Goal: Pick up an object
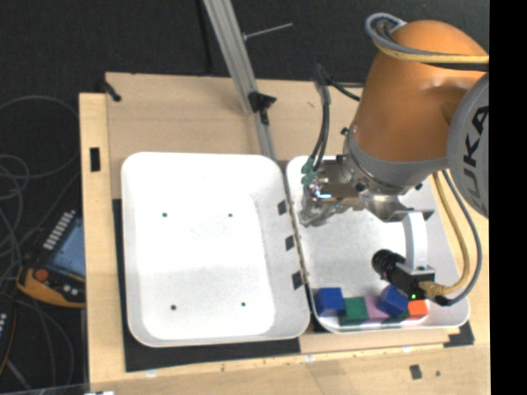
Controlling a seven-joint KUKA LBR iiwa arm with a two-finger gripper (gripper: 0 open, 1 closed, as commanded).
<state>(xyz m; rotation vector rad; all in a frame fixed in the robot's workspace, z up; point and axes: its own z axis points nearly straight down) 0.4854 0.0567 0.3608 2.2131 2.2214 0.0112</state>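
My gripper (315, 210) hangs over the upper left part of the right bin (350, 257), close to the wall it shares with the left bin; the wrist hides most of it. Along the right bin's front edge lie several small blocks: a blue one (329, 299), a green one (355, 309), a pink one (375, 309), a second blue one (393, 301) and an orange one (417, 307). The gripper is well apart from them, toward the back of the bin.
The left bin (206, 245) sits beside the right one on the wooden bench. A metal strut (239, 64) slants from the top down to the bins' back edge. Cables and a handheld pendant (53, 262) lie off the bench at left.
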